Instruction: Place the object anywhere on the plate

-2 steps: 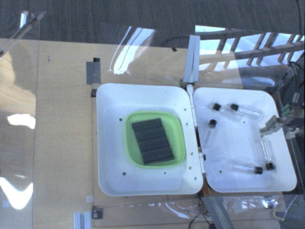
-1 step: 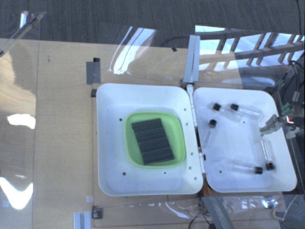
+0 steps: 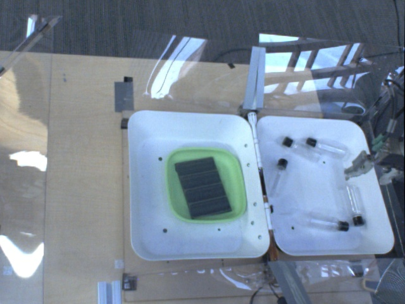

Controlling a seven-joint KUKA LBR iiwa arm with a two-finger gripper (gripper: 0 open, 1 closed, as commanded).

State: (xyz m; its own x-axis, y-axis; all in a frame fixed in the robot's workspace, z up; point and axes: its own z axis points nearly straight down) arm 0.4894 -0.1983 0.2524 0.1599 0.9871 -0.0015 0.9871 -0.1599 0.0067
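A lime green square plate [image 3: 236, 170] sits in the middle of the left white bin [image 3: 145, 170]. A dark grey ribbed block [image 3: 202, 187] lies flat on the plate, turned slightly off square. My gripper [image 3: 356, 167] hangs over the right edge of the right bin [image 3: 297, 246], far from the plate. It is close above a clear tube with a black cap [image 3: 354, 204]. Nothing is visible in its grasp.
Several clear tubes with black caps lie scattered in the right bin, among them one at the back [image 3: 326, 147], one on the left side [image 3: 278, 173] and one near the front [image 3: 326, 222]. A raised divider [image 3: 259, 176] separates the two bins. Cables and the arm [image 3: 387, 144] crowd the right side.
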